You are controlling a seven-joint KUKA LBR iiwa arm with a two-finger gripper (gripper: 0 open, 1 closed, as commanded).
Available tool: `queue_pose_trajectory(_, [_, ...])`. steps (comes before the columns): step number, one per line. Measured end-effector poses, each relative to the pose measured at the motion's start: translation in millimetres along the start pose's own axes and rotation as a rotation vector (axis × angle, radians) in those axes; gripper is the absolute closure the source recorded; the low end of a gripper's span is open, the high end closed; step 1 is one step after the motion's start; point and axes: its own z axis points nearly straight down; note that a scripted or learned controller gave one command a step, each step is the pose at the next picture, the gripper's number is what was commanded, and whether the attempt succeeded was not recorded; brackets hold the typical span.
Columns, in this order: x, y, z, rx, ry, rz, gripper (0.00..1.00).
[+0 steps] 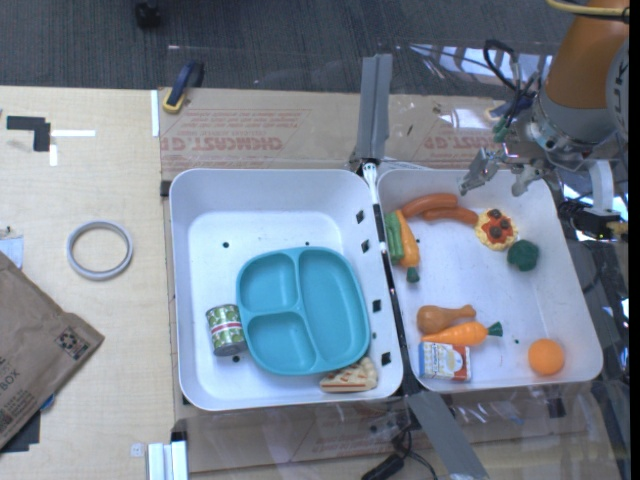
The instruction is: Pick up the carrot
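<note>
Carrot (462,334) is seen lying in the right bin (575,268), near its front wall, its green top pointing right. It rests just above a small carton (444,361) and just below a chicken drumstick (445,317); whether it touches either cannot be told at this slant. An orange ball (546,357) sits to its right in the front corner.

Further back in the same bin a hot dog sausage (438,208), a corn cob (404,240), a small pizza piece (496,228) and a dark green lump (523,256) are found.

The gripper (497,171) is held over the bin's far right corner, well apart from the carrot, with the orange-banded arm (585,58) behind it. The fingers (474,178) appear spread apart, with nothing seen between them.

In the left bin (190,268) a teal divided plate (302,309) is placed, with a small can (226,329) at its left and a sandwich piece (350,377) at its front edge. A tape ring (100,248) lies on the tabletop (80,168).
</note>
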Motion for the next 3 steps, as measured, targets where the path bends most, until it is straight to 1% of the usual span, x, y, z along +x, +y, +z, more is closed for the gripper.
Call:
queue_pose_trajectory(1, [41, -37, 113, -0.002, 0.0, -0.068, 0.0])
queue_pose_trajectory(2, [105, -73, 13, -0.002, 0.0, -0.356, 0.0])
queue_pose_trajectory(3, [97, -161, 14, 0.0, 0.0, -0.398, 0.0])
